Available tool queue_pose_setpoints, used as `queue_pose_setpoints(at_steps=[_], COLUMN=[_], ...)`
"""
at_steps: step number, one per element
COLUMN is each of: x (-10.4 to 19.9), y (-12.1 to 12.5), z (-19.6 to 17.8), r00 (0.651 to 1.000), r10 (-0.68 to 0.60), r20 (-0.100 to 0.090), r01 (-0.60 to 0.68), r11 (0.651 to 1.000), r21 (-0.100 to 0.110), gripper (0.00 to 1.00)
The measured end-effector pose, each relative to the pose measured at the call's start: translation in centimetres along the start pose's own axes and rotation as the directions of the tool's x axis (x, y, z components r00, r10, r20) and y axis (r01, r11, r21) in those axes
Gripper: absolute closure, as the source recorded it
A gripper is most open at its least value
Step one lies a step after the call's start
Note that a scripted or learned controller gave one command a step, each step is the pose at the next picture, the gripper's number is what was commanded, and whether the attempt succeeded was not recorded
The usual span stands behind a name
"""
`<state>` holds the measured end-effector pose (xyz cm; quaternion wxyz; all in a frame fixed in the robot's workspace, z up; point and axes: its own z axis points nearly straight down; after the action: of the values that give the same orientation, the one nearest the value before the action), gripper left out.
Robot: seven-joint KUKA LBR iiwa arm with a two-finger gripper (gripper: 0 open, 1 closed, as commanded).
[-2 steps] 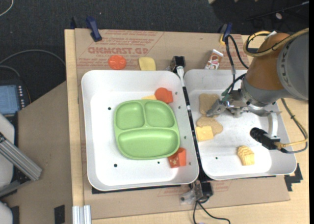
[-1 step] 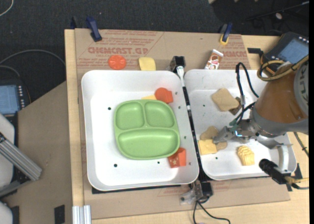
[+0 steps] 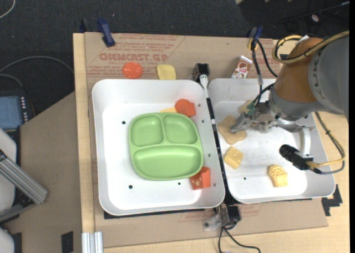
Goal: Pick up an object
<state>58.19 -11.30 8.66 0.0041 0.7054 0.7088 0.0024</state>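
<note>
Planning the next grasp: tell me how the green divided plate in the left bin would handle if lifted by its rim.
The green plate looks like rigid moulded plastic, so probably stiff and light. Its glossy raised rim may slip between narrow fingers. Wide and flat, it would likely tilt when held from one edge.

Lighting is even and bright from overhead. My two white bins (image 3: 105, 152) show mild glare, near overexposure. Shadows are soft and short. Focus is moderately soft throughout; the floor beyond the worktop (image 3: 83, 80) reads dark.
</note>
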Motion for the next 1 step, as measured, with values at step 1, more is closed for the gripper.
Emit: queue_pose_setpoints(at_steps=[1], x=[1.87], y=[-10.71], z=[-3.47], r00=[1.0], r10=[0.007], r20=[-0.006], r01=[-0.007], r11=[1.0], r21=[0.018], gripper=[0.0])
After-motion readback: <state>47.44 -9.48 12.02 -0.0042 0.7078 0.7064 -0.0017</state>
